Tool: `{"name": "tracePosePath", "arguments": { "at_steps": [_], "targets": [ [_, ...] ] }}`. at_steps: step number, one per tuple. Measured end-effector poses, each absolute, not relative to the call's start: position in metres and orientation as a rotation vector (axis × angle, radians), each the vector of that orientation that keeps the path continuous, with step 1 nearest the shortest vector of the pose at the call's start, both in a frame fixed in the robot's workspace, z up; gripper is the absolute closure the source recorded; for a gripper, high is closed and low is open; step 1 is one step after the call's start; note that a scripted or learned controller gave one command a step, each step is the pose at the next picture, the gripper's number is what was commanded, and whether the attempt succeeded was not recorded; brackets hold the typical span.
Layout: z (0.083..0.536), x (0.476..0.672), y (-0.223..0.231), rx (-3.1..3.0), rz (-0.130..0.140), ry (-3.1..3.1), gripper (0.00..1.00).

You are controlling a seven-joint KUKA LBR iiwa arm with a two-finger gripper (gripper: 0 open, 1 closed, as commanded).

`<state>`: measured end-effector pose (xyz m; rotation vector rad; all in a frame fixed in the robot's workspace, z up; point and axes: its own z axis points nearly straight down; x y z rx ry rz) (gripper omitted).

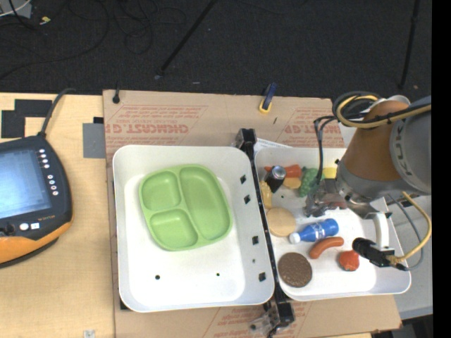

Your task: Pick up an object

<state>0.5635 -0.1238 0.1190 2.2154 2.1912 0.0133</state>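
The right white bin [394, 282] holds several small items. A blue bottle [317, 229] lies on its side in the middle, with a red sausage [326, 246] just in front of it. A tan disc [280, 222] and a dark brown disc [294, 269] sit toward the bin's left side. A red fruit [348, 260] lies at the front right. At the back are a small dark bottle [275, 177], an orange piece [292, 171] and a green piece [309, 181]. My gripper [319, 204] is low in the bin, just behind the blue bottle and beside the green piece.
The left white bin [134, 273] holds a green divided plate [184, 207]. A black divider [257, 210] runs between the bins. A tablet-like pendant [28, 196] lies at the far left. Yellow and black cables [352, 108] loop around the arm.
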Motion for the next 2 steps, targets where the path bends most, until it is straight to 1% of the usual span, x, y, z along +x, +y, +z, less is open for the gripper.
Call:
{"name": "tracePosePath", "arguments": {
  "at_steps": [1,2],
  "targets": [
    [0.166,0.567,-0.116,2.22,0.001,2.222,1.0],
    [0.21,0.562,-0.114,2.221,0.001,2.221,1.0]
  ]
}}
